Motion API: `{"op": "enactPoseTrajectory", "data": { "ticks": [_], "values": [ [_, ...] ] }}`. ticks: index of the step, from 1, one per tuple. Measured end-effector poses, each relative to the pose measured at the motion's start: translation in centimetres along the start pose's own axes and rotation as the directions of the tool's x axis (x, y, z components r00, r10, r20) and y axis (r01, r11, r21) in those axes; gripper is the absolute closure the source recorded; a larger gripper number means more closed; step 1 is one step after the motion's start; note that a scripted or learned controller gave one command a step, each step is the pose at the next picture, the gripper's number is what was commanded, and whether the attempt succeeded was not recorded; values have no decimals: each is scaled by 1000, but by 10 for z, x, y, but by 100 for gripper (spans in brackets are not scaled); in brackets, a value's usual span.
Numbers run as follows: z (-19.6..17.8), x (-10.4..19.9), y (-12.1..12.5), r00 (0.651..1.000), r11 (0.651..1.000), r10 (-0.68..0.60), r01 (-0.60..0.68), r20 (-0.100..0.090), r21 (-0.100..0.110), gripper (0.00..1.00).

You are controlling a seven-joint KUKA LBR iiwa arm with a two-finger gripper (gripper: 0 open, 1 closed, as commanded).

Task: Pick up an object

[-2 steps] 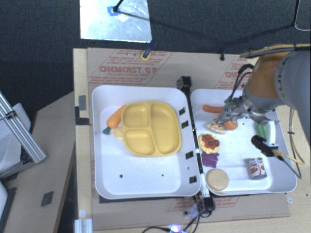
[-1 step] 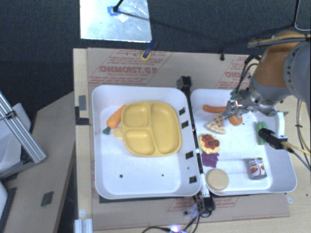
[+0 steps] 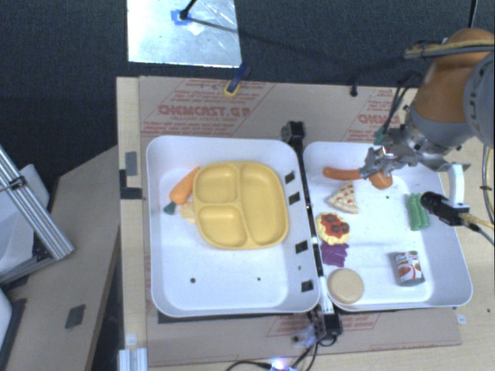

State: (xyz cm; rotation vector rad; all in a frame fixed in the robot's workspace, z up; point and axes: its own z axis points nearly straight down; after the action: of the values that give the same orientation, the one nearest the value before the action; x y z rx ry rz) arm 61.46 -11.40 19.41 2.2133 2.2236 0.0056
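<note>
My gripper [image 3: 376, 165] hangs low over the back of the right bin [image 3: 448, 300], reaching in from the right. Just below it lies a small orange piece [image 3: 382, 182], partly covered by the gripper. A red sausage [image 3: 339, 174] lies to its left, its right end close to the gripper. Nothing is visibly lifted. In front of these lie a pizza slice [image 3: 343, 199], a red and yellow food piece [image 3: 333, 227], a purple piece [image 3: 334, 254], a round tan bun [image 3: 346, 285], a small red can [image 3: 407, 268] and a green stick [image 3: 418, 212].
The left bin [image 3: 166, 284] holds a yellow divided plate [image 3: 236, 205] with an orange carrot [image 3: 184, 185] at its left side. A black ridge [image 3: 305, 207] divides the two bins. A shiny metal sheet [image 3: 184, 22] lies beyond the bench.
</note>
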Motion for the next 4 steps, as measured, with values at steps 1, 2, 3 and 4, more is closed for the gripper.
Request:
{"op": "enactPoseTrajectory", "data": {
  "ticks": [1, 2, 3, 4],
  "values": [
    [-32, 0, 1, 1000, 1000, 0, 0, 0, 2, 100],
    [-38, 36, -26, 1000, 1000, -2, 2, -1, 5, 100],
    [-30, 78, -70, 1000, 1000, -1, 1, -1, 7, 100],
    [-30, 74, -78, 1000, 1000, 3, -3, -1, 5, 100]
  ]
}}
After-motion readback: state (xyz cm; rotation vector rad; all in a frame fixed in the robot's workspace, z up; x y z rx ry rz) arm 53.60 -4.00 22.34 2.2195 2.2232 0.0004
